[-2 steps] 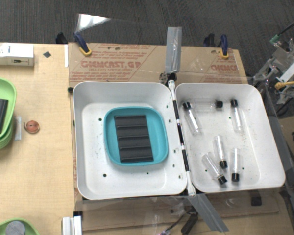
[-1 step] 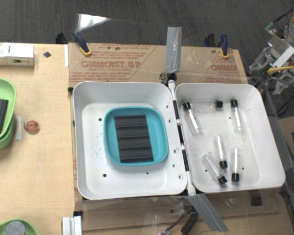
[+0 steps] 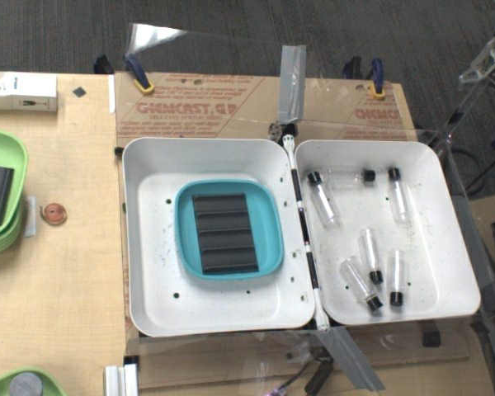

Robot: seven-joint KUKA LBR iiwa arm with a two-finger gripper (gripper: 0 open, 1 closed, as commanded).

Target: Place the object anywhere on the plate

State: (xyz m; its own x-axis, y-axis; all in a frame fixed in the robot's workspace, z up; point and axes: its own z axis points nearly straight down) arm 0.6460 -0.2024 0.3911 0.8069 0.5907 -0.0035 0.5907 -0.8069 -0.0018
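A teal plate with rounded corners lies in the middle of the left white bin. A black ribbed block covers the plate's centre. In the right white bin lie several clear tubes with black caps. One tube is near the bin's left wall and another tube lies at the upper right. Three more lie toward the front, among them a tube nearest the front wall. A loose black cap sits near the back.
Cardboard held by clamps lies behind the bins. On the wooden bench at left are a green tray, a white box and a small brown disc. A grey tape strip stands behind the bins' joint.
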